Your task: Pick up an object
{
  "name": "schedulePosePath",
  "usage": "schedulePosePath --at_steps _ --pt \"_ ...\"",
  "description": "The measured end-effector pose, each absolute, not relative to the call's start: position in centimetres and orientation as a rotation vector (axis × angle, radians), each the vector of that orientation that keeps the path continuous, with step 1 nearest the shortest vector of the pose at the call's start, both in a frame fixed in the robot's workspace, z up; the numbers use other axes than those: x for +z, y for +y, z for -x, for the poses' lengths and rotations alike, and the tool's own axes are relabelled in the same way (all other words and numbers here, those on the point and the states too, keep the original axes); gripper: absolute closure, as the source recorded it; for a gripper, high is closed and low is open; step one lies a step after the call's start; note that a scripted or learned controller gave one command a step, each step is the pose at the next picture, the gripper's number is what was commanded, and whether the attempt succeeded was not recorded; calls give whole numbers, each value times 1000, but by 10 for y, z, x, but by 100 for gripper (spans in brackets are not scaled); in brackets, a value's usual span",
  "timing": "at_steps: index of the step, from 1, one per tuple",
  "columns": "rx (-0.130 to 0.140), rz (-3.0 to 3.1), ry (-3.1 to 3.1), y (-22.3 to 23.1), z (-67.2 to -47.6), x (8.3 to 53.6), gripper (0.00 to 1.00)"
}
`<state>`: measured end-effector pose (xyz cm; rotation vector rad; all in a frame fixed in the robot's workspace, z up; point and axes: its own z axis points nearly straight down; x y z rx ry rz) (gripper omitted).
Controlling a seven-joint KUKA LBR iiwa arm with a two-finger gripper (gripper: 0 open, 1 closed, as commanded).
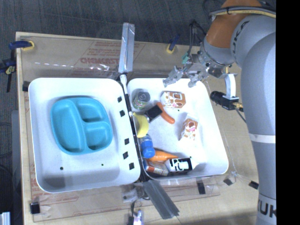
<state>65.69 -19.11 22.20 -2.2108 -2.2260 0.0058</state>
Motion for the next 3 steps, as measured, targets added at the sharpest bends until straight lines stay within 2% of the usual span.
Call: schedulePosePath --at_steps 1,2,3 --pt "-14 2271 -2188 -204 -610 110 0" --pt "-19 2267 -2191 -202 -612 120 100" --pt "-16 2266 -2190 -202 -611 119 0"
